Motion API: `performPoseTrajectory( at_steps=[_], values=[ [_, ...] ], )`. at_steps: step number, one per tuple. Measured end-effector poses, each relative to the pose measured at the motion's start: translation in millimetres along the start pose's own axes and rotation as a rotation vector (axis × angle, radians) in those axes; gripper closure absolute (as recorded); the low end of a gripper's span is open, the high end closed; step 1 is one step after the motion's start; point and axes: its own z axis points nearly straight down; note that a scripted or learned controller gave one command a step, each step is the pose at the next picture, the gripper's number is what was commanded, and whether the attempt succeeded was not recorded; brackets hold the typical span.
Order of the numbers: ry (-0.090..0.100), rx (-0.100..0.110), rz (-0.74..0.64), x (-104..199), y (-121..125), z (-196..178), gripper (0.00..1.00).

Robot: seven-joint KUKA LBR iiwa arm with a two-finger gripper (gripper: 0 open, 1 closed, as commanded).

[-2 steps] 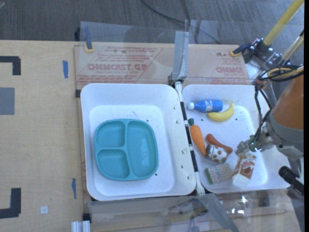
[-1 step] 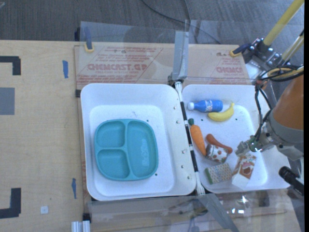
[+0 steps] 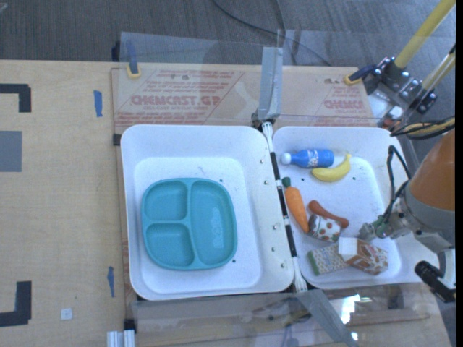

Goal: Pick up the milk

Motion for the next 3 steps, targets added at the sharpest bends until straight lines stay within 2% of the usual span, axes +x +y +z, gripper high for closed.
performPoseTrajectory(
  at_steps=[1, 2, 3],
  values=[
    [0.0, 0.007, 0.155, 7.2, 0.2, -79.4, 0.0],
    [0.001, 0.001, -0.199, 7.6, 1.6, 0.1, 0.0],
    [0.001, 0.005, -0.352, -10.3, -2.8, -109.6, 0.0]
  ],
)
